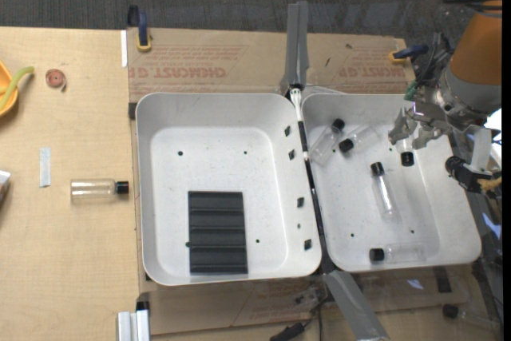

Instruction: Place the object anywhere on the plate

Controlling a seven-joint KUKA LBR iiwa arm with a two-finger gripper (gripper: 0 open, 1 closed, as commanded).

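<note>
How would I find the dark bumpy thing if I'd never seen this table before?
Look at the left white bin of the two. Near its front edge lies a black ribbed plate, a flat rectangle with ridges running across it. It is the one dark, solid thing here; the clear vials with black caps lie in the right bin.

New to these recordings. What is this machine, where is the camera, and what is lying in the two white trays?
One fixed camera looks down at a slant on a bench. The grey arm with an orange band is a robot reaching in from the right; its gripper hangs over the right bin. That bin holds several clear vials with black caps, such as one near its middle. The left bin holds a dark ribbed plate. Another vial lies on the bench outside.
</note>
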